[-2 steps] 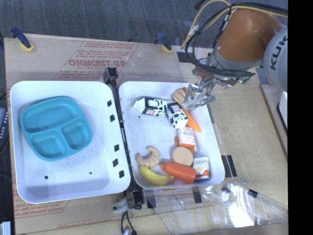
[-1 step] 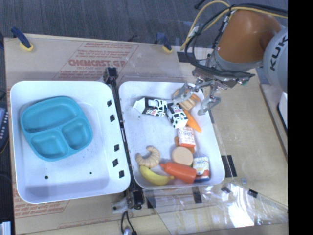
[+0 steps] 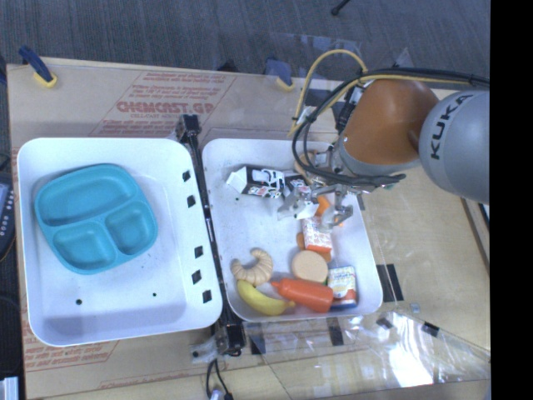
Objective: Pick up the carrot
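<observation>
1. Even, bright overhead light falls on the bench (image 3: 125, 107), leaving the two white bins (image 3: 50, 323) nearly washed out.
2. Soft, short shadows sit under the blue tray (image 3: 93, 217) and along the bins' inner walls.
3. Glare streaks the clear plastic sheet (image 3: 416, 348) at the bench's near right corner.
4. Fine detail is soft and grainy throughout.

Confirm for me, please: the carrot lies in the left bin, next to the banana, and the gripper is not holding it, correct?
Not quite. The camera view shows the carrot in the right bin, not the left one. The rest holds: it lies next to the banana, and the gripper is not holding it.
</observation>
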Tool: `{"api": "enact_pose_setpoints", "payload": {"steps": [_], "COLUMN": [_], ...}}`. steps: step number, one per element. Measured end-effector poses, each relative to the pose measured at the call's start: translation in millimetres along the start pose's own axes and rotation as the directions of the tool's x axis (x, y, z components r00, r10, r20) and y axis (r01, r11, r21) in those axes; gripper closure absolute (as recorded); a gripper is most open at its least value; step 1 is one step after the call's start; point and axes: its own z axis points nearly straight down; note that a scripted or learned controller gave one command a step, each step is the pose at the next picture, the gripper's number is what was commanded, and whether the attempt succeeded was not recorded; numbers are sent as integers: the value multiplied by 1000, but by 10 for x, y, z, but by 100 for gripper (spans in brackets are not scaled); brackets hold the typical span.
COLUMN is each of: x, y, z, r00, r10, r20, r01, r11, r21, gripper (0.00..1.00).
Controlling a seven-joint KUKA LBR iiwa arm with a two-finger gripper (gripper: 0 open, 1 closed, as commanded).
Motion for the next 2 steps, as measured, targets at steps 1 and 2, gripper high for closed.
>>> {"api": "enact_pose_setpoints", "payload": {"steps": [1, 2], "x": [-21, 117], "y": [-21, 294], "z": [-125, -917], "r00": [1000, 990], "r10": [-5, -139], "r20": [-1, 1], "r01": [5, 139], "r11": [1000, 990], "r21": [5, -14], "gripper": [100, 100]}}
